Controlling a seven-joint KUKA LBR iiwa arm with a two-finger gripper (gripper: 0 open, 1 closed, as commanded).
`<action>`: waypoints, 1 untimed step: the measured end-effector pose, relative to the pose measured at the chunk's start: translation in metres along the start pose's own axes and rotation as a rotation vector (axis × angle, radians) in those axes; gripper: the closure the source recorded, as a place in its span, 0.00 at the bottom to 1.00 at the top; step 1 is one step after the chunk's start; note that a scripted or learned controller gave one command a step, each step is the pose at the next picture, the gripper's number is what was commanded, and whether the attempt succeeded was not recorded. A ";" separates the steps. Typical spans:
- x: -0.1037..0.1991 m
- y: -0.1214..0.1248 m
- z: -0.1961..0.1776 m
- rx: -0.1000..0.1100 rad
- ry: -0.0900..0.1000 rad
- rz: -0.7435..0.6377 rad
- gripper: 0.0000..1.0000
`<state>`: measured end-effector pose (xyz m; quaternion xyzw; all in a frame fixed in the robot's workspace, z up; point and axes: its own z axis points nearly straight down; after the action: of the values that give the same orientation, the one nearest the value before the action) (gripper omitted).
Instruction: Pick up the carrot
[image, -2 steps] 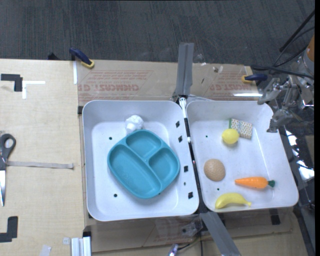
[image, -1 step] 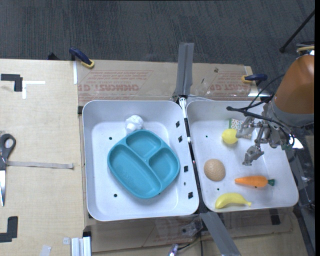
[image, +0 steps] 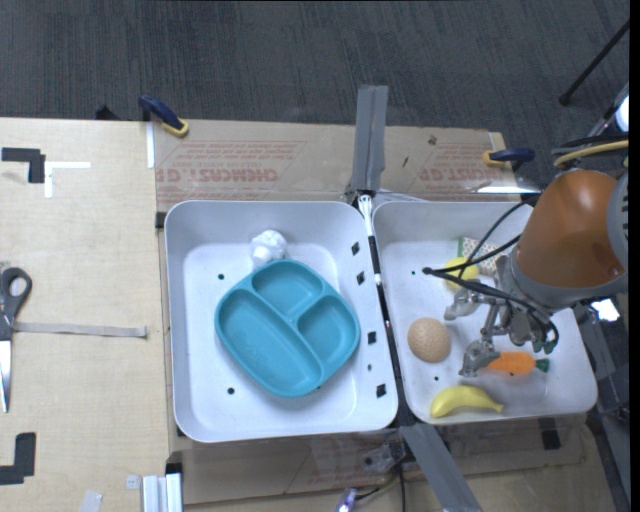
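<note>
An orange carrot (image: 515, 364) with a green tip lies in the right bin (image: 400, 300), near its front right. My gripper (image: 484, 352) hangs low over the bin, its metal fingers just left of the carrot and touching or nearly touching its left end. The carrot rests on the bin floor beside the fingers, not lifted. The arm's orange band and wrist cover the bin's right part above the carrot.
In the right bin a tan egg-shaped ball (image: 430, 340) sits left of the gripper and a yellow banana (image: 465, 402) lies in front. A yellow item (image: 462, 270) lies behind. The left bin (image: 190, 330) holds a blue divided plate (image: 288, 327) and a white object (image: 268, 243).
</note>
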<state>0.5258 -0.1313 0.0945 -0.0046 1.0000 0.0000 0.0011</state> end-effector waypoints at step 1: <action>0.034 -0.040 0.001 0.001 -0.004 0.162 0.00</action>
<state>0.4927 -0.1718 0.0936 0.0765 0.9971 -0.0004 0.0029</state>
